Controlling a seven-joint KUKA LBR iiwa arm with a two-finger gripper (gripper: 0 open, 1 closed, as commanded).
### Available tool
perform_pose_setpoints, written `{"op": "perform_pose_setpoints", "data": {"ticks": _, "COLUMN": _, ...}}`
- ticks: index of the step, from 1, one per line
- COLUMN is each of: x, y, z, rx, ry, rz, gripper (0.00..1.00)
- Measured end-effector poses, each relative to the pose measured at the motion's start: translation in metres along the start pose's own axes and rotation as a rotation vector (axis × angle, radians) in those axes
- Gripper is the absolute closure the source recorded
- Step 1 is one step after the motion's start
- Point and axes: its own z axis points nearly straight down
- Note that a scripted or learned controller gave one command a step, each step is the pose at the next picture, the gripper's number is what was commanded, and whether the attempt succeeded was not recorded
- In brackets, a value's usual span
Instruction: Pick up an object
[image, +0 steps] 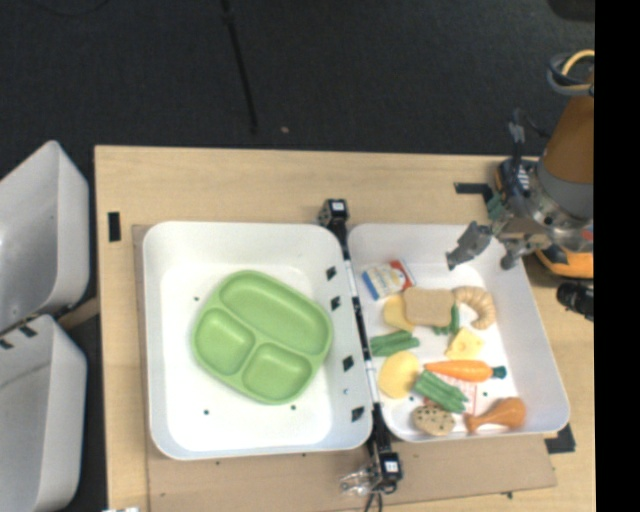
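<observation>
Cookie (434, 419) and drumstick (495, 412) lie along the right bin's (540, 330) near edge, other toy food heaped behind; the claw (487, 246) hangs spread open, holding nothing, above the far-right corner. Judging by this, approach: next descend onto the croissant (477, 303)

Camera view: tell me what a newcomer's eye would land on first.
The green divided plate lies alone in the left bin, bright against the white. The right bin holds a heap of toy food, with an orange carrot and a slice of bread among it. The hand hovers above that bin's far right corner.
</observation>
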Motion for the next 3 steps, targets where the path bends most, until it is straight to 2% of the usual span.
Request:
{"op": "perform_pose_setpoints", "data": {"ticks": 1, "x": 0.053, "y": -0.046, "z": 0.055, "rx": 0.008, "ry": 0.004, "rz": -0.004, "gripper": 0.0}}
{"op": "perform_pose_setpoints", "data": {"ticks": 2, "x": 0.066, "y": -0.075, "z": 0.129, "rx": 0.008, "ry": 0.002, "rz": 0.002, "gripper": 0.0}}
{"op": "perform_pose_setpoints", "data": {"ticks": 3, "x": 0.064, "y": -0.071, "z": 0.113, "rx": -0.003, "ry": 0.0, "rz": 0.01, "gripper": 1.0}}
